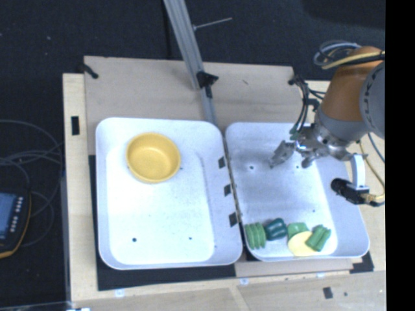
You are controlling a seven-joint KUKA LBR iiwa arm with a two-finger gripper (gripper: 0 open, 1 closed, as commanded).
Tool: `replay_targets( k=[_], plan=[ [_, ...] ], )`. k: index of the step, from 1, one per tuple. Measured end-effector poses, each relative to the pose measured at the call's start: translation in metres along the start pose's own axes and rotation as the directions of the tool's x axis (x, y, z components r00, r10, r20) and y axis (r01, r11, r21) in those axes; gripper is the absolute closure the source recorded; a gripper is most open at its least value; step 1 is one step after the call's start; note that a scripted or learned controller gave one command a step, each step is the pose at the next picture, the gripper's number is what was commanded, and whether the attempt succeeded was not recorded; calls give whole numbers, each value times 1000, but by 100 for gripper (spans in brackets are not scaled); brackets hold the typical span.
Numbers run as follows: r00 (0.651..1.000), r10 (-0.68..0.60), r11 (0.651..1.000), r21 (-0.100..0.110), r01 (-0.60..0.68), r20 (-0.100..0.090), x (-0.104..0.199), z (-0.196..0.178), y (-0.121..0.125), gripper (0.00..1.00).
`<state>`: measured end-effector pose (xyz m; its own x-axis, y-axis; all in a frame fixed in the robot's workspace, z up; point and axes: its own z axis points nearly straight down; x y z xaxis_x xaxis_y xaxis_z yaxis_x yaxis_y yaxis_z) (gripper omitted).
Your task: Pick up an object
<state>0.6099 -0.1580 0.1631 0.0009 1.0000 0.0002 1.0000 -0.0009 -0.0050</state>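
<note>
Camera view: gripper (293, 155) hangs over the right bin (272, 186), upper part, fingers spread, nothing between them. Green pieces (275, 230) and a yellow piece (299, 243) lie at that bin's near edge, well apart from the fingers. Yellow bowl (153, 157) sits left of that bin.

A light tan wooden bench (78, 193) with a paler board across its far part carries two shallow white plastic bins side by side, their inner rims touching along the middle. The left white bin (155, 238) sits toward the bench's left edge, on a dark mat that shows along its left and near sides. The right white bin (337, 219) reaches close to the bench's right edge and near edge. A slanted grey metal bar (185, 34) rises from the far edge of the bench, near the middle, above the bins' meeting line.
</note>
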Motion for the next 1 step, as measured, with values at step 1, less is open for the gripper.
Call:
replay_targets(
  k=[1],
  plan=[
    [1000, 0, 1000, -1, 0, 0, 9, 50, -3, 0]
  ],
)
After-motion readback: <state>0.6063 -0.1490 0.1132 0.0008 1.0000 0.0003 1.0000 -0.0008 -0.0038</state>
